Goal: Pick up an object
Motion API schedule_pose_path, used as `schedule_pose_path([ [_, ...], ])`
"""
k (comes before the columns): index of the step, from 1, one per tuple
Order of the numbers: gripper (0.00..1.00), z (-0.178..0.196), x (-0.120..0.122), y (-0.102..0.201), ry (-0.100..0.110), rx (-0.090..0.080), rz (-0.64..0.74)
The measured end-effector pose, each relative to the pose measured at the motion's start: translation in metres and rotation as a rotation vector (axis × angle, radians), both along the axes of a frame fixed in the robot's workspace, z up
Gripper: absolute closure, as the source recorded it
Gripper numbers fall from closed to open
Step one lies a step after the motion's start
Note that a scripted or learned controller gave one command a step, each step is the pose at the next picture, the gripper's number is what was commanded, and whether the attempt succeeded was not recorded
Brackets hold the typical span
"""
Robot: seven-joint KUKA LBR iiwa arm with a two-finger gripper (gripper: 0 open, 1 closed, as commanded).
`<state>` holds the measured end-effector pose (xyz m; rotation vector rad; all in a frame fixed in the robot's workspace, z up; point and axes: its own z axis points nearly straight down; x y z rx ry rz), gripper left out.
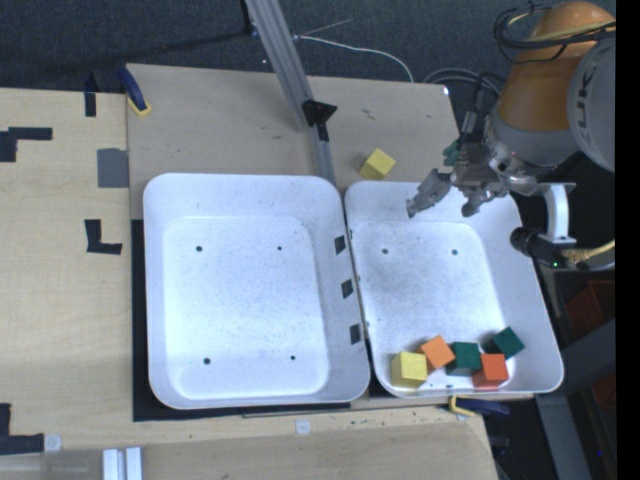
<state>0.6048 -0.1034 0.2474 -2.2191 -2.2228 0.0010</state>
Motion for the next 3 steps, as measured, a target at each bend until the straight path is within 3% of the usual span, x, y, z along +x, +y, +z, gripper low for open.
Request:
schedule_pose_path([
  [1,0.0,-0.005,-0.016,0.026,0.003,0.0,0.002],
  [2,0.0,-0.036,-0.005,0.134,0.003,0.002,0.007],
  [3,1.0,-0.025,-0.005,0.129,0.003,0.0,0.002],
])
